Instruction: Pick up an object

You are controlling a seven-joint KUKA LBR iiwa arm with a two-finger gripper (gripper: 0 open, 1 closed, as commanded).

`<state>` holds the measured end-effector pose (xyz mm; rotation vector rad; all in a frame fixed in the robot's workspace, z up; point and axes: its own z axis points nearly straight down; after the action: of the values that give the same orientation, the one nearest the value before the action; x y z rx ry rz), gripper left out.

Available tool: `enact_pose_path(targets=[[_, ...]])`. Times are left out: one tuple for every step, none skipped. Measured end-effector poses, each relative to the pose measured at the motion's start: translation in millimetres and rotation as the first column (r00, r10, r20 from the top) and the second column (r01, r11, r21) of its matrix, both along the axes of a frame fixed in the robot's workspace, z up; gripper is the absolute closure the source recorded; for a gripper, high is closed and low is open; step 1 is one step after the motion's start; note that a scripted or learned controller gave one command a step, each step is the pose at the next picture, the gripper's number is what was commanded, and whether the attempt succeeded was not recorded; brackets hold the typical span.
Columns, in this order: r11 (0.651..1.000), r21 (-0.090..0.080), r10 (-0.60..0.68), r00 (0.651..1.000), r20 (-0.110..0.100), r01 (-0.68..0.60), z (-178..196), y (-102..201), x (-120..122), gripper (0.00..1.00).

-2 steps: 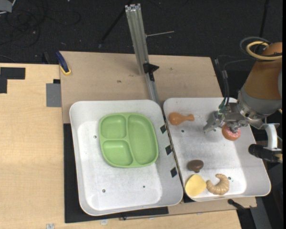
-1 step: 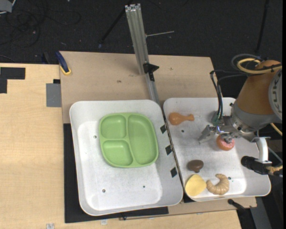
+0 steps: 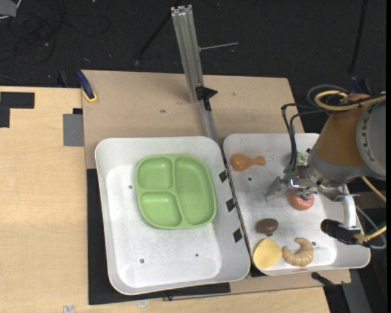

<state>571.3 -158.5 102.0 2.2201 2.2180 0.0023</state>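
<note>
You have two white bins side by side: the left bin (image 3: 117,266) carries a green divided plate (image 3: 176,191) with three compartments, lying flat near its far half. The right bin (image 3: 352,256) holds the small things. At its far left lies an orange drumstick-shaped toy (image 3: 246,162). Toward the near edge you see a brown rounded piece (image 3: 268,226), a yellow wedge (image 3: 266,253) just beside a tan croissant (image 3: 298,252). The gripper (image 3: 293,186) is low over the right bin, with a pinkish-red round object (image 3: 302,201) right under the wrist, partly hidden by it. From this angle you cannot tell how the pincer stands, nor whether it touches that object.
</note>
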Motion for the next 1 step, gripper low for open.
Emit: enact_pose_path(targets=[[1.0, 0.0, -0.005, 1.0, -0.004, 0.005, 7.7, -1.6, -1.3, 1.0]])
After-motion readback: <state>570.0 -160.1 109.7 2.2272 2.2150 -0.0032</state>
